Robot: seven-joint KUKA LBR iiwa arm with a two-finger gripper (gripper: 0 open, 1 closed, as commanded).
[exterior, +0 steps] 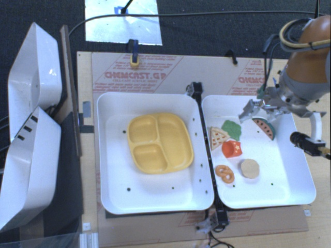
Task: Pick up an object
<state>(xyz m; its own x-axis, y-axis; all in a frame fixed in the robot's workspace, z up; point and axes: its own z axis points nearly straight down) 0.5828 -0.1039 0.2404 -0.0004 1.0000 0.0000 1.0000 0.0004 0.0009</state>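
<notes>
Grey metal and the orange band of the arm (310,61) cover the right bin's (300,190) far right corner, so I cannot see that part of its floor or rim. The gripper (261,110) hangs over the far half of this bin. I can make out two pale fingers spread apart, one reaching toward the bin divider, the other near the melon slice (265,128); the jaws stand open with nothing between them.

The melon slice lies just below the jaws and a touch to the arm's side, its upper end partly tucked under the gripper body. Whether a finger touches it, I cannot tell. The green leaf (232,129) sits below the jaws on the divider side, with the tomato (232,148) touching its near edge. The pizza wedge (218,137) lies further toward the divider, close to the wall. The pretzel (225,173) and the tan disc (250,168) lie well below the jaws, apart from each other.

Open floor runs below the melon slice along the bin's right wall and across its near edge. A black fitting (307,142) sticks out from the arm over that wall.

The left bin (111,190) holds a yellow tray (159,142), well off from the jaws.
</notes>
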